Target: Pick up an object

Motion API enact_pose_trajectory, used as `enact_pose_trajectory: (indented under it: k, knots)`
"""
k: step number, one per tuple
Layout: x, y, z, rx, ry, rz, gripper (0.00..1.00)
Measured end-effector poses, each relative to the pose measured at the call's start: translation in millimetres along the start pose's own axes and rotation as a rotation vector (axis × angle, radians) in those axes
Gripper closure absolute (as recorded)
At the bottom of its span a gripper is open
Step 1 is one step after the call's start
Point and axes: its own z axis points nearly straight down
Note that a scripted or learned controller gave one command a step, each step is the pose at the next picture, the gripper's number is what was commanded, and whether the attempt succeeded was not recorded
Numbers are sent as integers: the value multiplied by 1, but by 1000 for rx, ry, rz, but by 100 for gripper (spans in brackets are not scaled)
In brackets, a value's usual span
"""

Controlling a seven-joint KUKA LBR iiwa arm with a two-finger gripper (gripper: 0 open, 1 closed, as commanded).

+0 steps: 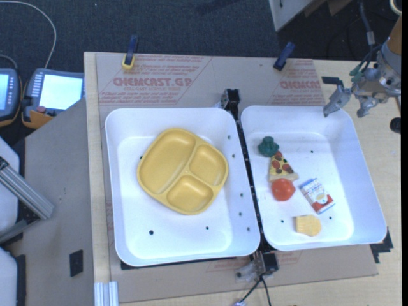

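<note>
two white bins (191,247) on cardboard-topped bench (191,75) (dark floor beyond)

Arm at upper right, gripper (348,106) fingers spread, holding nothing

The scene is evenly and brightly lit from above. The two shallow white plastic bins (306,231) come close to overexposure, their floors washed pale. Soft, short shadows sit under the yellow three-compartment plastic plate (183,171) along its lower edge. The dark blue-grey carpeted floor (191,18) stays dim. Focus is slightly soft overall, with mild graininess.
</note>
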Motion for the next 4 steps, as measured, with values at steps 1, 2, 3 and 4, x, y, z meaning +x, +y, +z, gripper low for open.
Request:
enact_pose_trajectory:
  k: [1, 2, 3, 4]
  knots:
    - [1, 3, -10, -15, -4, -4, 0]
    - [4, 2, 31, -12, -3, -5, 0]
    - [5, 4, 73, -12, -3, -5, 0]
    - [5, 5, 126, -11, -1, -5, 0]
